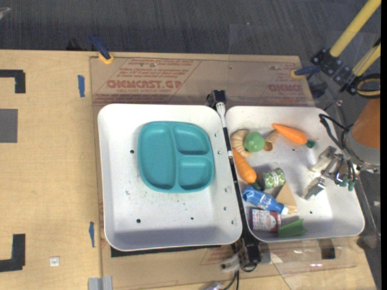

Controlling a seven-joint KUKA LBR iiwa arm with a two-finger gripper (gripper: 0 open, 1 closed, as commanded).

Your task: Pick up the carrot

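An orange carrot (289, 134) with a green stem end lies in the right bin (347, 219), near the far wall. A second orange carrot-like piece (244, 167) lies along that bin's left wall. My gripper (321, 174) hangs over the right side of the same bin, to the right of and nearer than the carrot, with a clear gap from it. Its fingers (314, 189) are spread open and nothing sits between them.
The right bin also holds a green ball (254, 141), a tan bread piece (237, 139), a green can (275, 179), a blue packet (261, 198), a red-and-white can (264, 219) and a green block (291, 226). A teal divided plate (176, 156) lies in the left bin (115, 180).
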